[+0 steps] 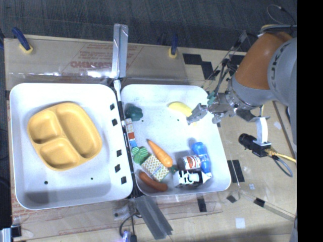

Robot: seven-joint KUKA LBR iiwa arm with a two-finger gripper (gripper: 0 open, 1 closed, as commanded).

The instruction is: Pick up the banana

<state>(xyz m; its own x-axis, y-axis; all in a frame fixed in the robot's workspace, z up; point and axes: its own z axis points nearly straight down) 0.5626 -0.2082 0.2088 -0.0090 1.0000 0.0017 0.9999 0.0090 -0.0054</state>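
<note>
I am hovering my claw (198, 113) just beside the banana (179, 108), which is lying near the far edge of the right bin (151, 92). I cannot tell how wide my claw is standing. Nothing is lifted yet; closing on it and raising are remaining.

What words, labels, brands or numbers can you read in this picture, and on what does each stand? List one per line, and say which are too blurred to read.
Red print on the clear sheet behind the bins: mirrored and blurred, not readable.
Label on the can in the right bin: too small to read.
Black-and-white carton: only a pattern, no legible words.
Banana, yellow tray: no text.
</note>
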